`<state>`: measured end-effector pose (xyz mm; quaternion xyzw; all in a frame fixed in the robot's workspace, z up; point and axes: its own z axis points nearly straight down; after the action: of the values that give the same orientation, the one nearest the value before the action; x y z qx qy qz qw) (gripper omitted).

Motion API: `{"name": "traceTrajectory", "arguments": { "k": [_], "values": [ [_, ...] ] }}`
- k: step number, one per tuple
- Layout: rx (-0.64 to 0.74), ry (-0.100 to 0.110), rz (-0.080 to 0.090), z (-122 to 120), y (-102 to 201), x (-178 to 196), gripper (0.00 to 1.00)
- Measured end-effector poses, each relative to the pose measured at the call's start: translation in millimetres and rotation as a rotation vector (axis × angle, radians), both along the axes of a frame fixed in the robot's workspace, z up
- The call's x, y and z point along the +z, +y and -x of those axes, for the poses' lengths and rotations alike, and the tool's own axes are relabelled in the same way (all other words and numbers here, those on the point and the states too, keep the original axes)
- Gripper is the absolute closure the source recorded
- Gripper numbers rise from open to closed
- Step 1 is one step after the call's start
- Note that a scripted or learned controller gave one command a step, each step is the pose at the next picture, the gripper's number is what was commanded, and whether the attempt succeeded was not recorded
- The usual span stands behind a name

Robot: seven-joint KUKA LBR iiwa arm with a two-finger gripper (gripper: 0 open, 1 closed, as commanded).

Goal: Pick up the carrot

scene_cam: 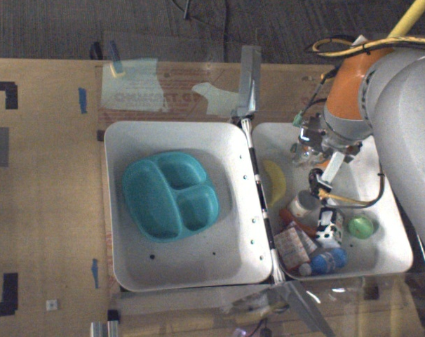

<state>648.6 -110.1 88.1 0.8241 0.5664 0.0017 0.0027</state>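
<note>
While the two-finger hand (325, 225) is hovering low in the right white bin (391, 255), grip state unclear, a short orange-red carrot-like piece (291, 217) is lying just left (identity uncertain).

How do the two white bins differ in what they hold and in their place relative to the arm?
The left bin holds one teal divided plate; the right bin holds several small things, among them a yellow banana, a green ball and a bottle with a blue cap. The arm's hand is over the right bin, away from the left bin. Both are shallow and white.
</note>
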Motion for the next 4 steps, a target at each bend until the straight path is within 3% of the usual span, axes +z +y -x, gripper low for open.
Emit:
{"name": "traceTrajectory", "arguments": {
  "k": [1, 2, 3, 4],
  "values": [
    [0.346, 0.005, 0.000, 38, 30, 97, 1.00],
    [0.346, 0.005, -0.001, 38, 30, 97, 0.00],
    [0.321, 0.006, 0.000, 4, -2, 27, 0.00],
    [0.247, 0.003, -0.001, 31, -41, -1, 0.00]
  ]
}}
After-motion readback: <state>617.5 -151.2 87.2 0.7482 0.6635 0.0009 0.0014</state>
